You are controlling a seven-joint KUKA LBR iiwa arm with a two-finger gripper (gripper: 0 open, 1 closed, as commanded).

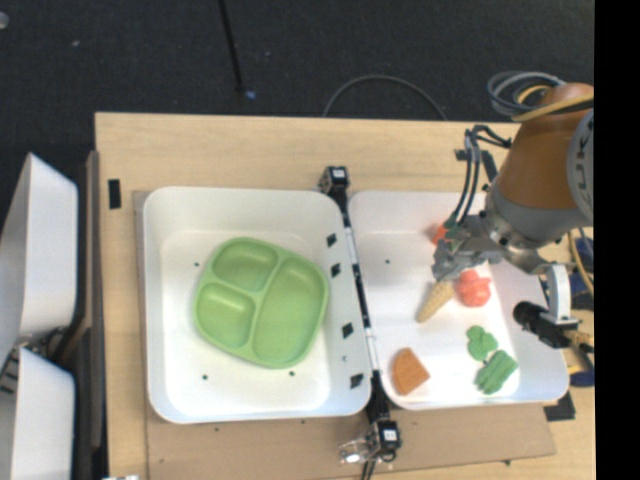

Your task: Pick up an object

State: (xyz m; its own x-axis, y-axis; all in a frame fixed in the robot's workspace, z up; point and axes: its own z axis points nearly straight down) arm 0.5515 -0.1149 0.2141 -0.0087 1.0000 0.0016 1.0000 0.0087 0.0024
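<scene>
Toward the right side of the frame, over the right-hand shallow white bin (pixel 400 218), the gripper (pixel 452 263) hangs low above the bin floor at the end of the grey arm with its orange band (pixel 545 163). Whether it is spread or pressed together cannot be told from this angle, and nothing can be seen pinched in it. Just below and right of it lies a soft pinkish-red rounded object (pixel 474 288), and just below and left a pale tan cone-shaped piece (pixel 433 301), its tip pointing toward the lower left. A small orange-red bit (pixel 438 233) peeks out just above the gripper. Further down the same bin sit a green lumpy toy (pixel 490 360) at lower right and an orange wedge-shaped block (pixel 409 371) at lower left. Across the divider, the left-hand white bin (pixel 170 388) holds a light green plastic divided plate (pixel 262 302). Both bins rest on the light wooden surface (pixel 220 148).
</scene>
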